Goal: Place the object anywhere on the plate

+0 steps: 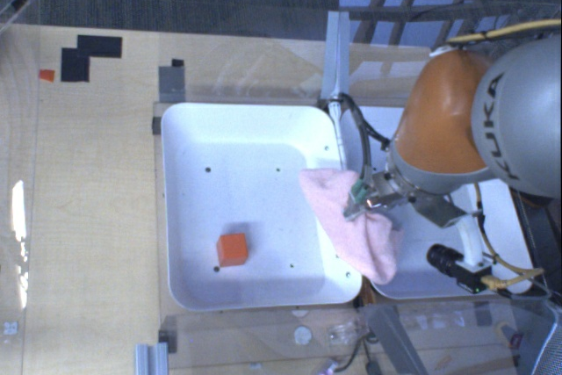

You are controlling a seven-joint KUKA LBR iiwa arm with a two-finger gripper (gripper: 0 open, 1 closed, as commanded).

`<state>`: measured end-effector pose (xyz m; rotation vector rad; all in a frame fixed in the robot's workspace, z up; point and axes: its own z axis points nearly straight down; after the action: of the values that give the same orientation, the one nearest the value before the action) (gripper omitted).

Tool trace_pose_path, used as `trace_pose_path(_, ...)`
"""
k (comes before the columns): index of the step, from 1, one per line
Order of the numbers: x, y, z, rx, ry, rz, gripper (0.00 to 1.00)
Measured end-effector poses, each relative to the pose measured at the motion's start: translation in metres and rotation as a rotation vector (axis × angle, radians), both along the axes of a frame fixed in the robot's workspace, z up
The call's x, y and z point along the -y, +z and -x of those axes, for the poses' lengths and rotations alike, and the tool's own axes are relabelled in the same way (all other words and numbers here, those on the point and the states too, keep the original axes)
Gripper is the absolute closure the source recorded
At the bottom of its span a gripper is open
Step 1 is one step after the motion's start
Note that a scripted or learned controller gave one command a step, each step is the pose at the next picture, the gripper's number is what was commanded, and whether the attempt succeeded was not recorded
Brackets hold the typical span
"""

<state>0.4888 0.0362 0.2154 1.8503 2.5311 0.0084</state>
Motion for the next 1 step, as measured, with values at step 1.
trace_pose_path(1, 0.0072, -0.0309, 0.0010, -0.004, -0.032, 0.000, 1.00)
